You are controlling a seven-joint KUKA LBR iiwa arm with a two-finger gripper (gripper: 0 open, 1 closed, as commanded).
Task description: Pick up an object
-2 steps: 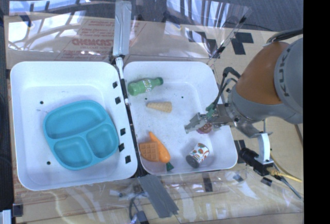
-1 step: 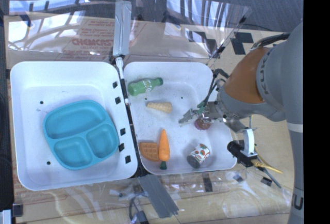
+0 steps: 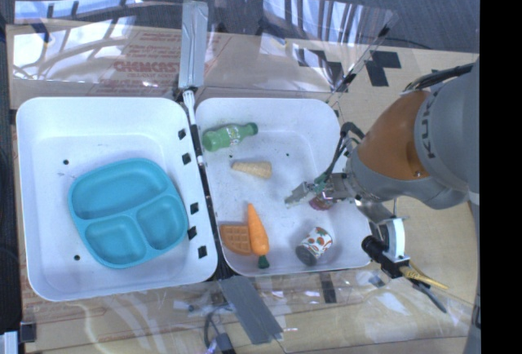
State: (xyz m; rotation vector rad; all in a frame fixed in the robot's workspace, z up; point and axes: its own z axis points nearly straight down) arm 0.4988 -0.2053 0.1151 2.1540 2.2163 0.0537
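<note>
Five objects lay in the right bin, and none of them was lifted yet. The small printed can lay on its side near the front edge of this bin, close to the arm. To its left, the carrot lay touching the waffle piece, and further back were the pale cone-shaped piece and the green bottle, which lay on its side near the bin's back left corner.

The gripper was low over the right side of this bin, between the cone-shaped piece and the can but apart from both. Its fingers looked spread, and no object was seen between them. Something small and reddish showed at the tool, but it was too blurred to say what it was.

The left bin held only the blue divided tray, well apart from the arm.

So the task seemed to be at its early part: the approach was made, but the grasp and the lift were left to do. The can appeared the nearest candidate.
</note>
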